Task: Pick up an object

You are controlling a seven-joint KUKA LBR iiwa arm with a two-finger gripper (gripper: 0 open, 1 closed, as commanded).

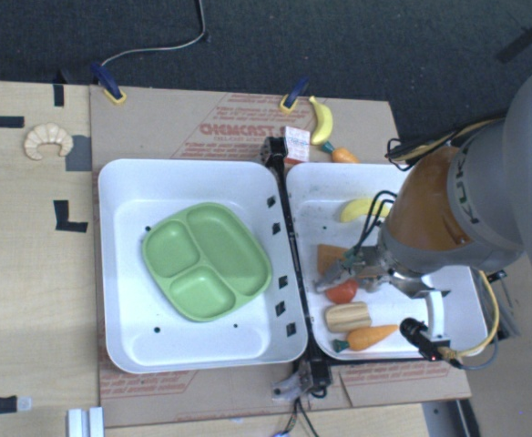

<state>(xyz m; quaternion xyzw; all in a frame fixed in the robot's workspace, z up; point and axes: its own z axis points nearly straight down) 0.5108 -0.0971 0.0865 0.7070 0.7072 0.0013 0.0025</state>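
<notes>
While the arm (466,198) reaches in from the right and hangs low over the right bin (312,185), the step in hand looks like the approach to a grasp rather than a lift. The claw (352,271) sits down among the toy foods, its dark tip just above a red tomato-like piece (342,291) and right beside an orange-brown wedge (330,257). Whether it is apart or together I cannot tell, since the wrist and cables cover it, and nothing can be seen clamped in it.

Candidates for the pick all lie in the right bin: the red piece directly under the tip, a tan bread-like roll (348,317) just below it, a carrot (371,337) near the bin's front wall, and a yellow lemon-like piece (359,209) partly hidden behind the arm. The red piece seems the likeliest target. The next move, as I judge it, calls for settling squarely over that one item, closing on it without nudging the roll that touches it, then rising straight up.

The left bin (111,244) holds a green divided plate (207,260). Behind the bins on the bench (29,280) lie a banana (321,121), a small white-and-red carton (296,142) whose print is too small to read, and a croissant (47,140) far left. The cardboard sheet (157,126) under the bins carries red lettering, seen upside down, that appears to read "CHEMCAST".
</notes>
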